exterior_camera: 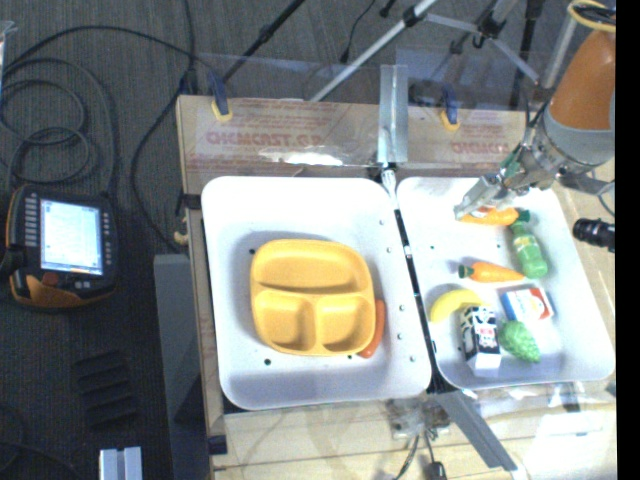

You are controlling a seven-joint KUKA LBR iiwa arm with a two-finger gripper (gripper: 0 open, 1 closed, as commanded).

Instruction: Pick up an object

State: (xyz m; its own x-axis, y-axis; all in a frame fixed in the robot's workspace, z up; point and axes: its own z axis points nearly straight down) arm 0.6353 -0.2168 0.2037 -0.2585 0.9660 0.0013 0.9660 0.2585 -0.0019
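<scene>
Camera view, two carrots (492, 271), one banana (449, 302), one yellow tray (310, 298)

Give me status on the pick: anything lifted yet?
Done: the hand has reached the right bin's far end, just above an orange item. In hand: nothing visibly lifted; that item looks to be lying on the bin floor, and the grip can't be made out. Left: secure and raise one object. The bottle, carrot, banana, and the yellow tray in the left bin all lie at rest.
</scene>
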